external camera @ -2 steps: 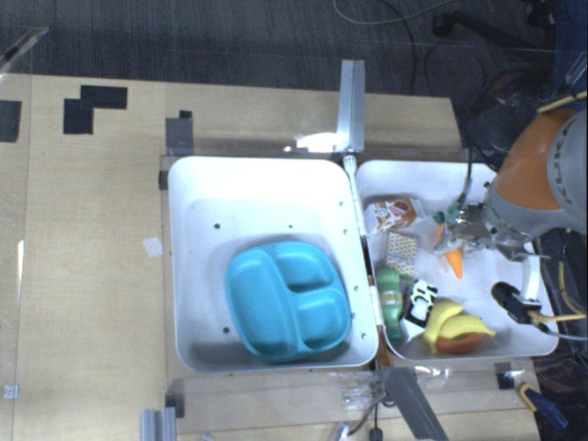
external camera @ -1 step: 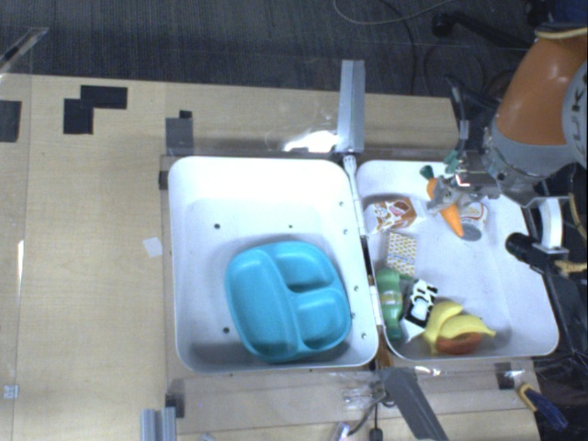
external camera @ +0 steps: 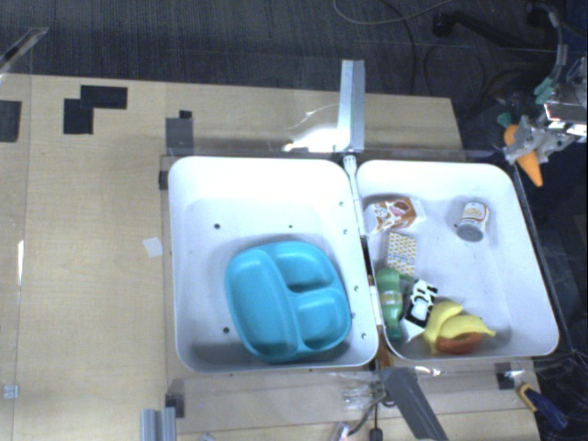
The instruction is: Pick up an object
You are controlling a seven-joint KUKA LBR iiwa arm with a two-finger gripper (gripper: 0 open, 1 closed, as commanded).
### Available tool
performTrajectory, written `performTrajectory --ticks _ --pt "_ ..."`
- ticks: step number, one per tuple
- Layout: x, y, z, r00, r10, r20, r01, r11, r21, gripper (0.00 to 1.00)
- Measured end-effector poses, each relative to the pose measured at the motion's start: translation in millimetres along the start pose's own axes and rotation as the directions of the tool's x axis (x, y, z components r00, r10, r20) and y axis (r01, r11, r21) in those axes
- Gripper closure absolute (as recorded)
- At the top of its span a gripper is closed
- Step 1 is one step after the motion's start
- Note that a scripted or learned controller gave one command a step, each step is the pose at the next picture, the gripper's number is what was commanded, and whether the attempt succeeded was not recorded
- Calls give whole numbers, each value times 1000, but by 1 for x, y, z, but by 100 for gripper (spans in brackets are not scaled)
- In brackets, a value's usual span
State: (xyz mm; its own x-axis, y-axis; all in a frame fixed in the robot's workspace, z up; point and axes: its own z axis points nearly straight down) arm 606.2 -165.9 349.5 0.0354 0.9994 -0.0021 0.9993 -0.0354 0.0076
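My gripper (external camera: 531, 151) hangs at the far upper right, above the back right corner of the right bin (external camera: 514, 246). It is shut on a small orange carrot-shaped toy (external camera: 532, 169), whose ends stick out on both sides of the fingers. In the right bin lie a snack packet (external camera: 393, 214), a small can (external camera: 471, 220), a patterned pouch (external camera: 401, 249), a green bottle (external camera: 390, 294), a black-and-white item (external camera: 421, 303) and a yellow banana (external camera: 452, 319) on a red piece (external camera: 457, 343).
A blue divided plate (external camera: 288, 298) lies in the left bin (external camera: 197, 200). A metal post (external camera: 352, 99) stands behind the wall between the bins. Cables run across the dark floor at the back.
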Motion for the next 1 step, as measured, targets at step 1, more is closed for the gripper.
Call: performTrajectory --ticks 1 --pt "31 60 91 993 -116 -1 116 993 4 100"
